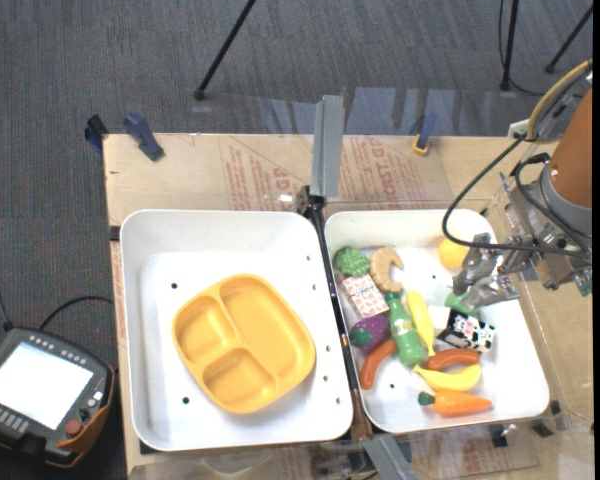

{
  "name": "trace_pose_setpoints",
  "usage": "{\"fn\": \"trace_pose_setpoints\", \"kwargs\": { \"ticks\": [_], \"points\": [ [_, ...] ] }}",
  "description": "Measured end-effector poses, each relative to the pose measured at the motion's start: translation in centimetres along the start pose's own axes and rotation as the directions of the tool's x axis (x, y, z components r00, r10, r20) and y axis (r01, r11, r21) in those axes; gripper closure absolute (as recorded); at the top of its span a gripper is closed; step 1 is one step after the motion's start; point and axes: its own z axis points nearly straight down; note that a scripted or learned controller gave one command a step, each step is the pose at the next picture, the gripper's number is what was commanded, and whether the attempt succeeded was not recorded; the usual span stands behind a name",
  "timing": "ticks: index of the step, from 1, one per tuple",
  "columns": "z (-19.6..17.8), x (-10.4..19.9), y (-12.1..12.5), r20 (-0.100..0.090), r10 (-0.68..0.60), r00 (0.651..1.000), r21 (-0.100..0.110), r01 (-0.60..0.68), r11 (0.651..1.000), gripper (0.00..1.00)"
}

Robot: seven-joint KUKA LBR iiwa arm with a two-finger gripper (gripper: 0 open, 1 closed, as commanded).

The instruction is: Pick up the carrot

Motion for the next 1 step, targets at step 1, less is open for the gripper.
{"fn": "trace_pose_setpoints", "kwargs": {
  "ticks": [1],
  "points": [
    [-10.68,0.63,-6.36,0.003,0.093,0.996,0.001,-0.093,0.996,1.0]
  ]
}}
